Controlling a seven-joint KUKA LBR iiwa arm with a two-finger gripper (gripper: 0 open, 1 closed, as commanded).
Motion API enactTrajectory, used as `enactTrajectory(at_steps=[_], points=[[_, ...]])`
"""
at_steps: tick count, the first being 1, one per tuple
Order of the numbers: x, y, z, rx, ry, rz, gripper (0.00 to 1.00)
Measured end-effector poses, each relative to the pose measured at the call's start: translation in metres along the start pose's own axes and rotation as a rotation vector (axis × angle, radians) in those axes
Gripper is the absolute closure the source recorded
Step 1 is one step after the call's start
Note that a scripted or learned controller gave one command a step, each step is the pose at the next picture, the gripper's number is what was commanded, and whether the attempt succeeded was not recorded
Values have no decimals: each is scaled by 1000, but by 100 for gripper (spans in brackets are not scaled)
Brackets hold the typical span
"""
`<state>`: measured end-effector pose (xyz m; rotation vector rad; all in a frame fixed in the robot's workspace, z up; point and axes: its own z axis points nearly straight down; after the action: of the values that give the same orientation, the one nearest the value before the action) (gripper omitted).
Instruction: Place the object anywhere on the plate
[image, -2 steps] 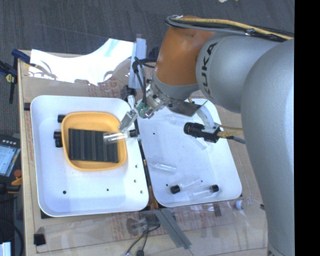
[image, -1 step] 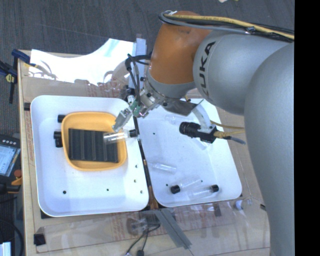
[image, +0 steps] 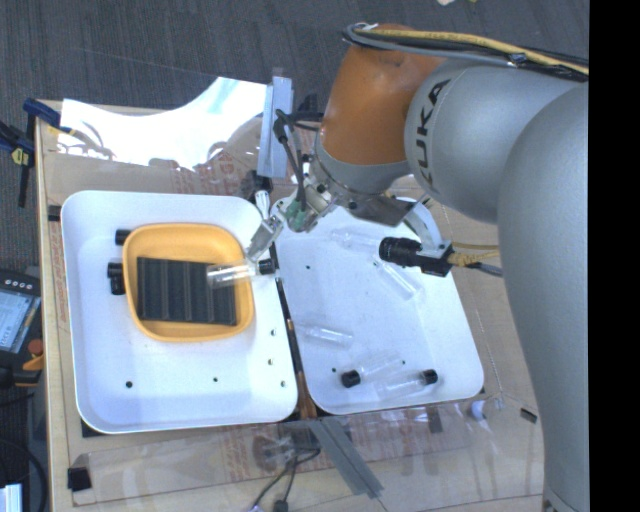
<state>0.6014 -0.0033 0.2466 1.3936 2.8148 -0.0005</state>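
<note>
Nearby: capped tubes (image: 385, 378) right bin (image: 450, 330) | plate (image: 185, 282) left bin (image: 150, 400)

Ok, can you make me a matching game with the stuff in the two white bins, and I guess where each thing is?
Things:
1. plate
2. clear tube
3. two black-capped tubes
4. arm

Places:
A. near the front edge of the right bin
B. comes in from the right, above the bins
C. in the left bin
D. on the plate's right side, over its dark insert

Pairs: 1-C, 2-D, 3-A, 4-B
</note>
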Motion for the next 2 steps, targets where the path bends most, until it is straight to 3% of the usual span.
enactTrajectory(at_steps=[1,2], points=[[37,5,-12,4,2,41,0],[49,6,-6,4,2,78,0]])
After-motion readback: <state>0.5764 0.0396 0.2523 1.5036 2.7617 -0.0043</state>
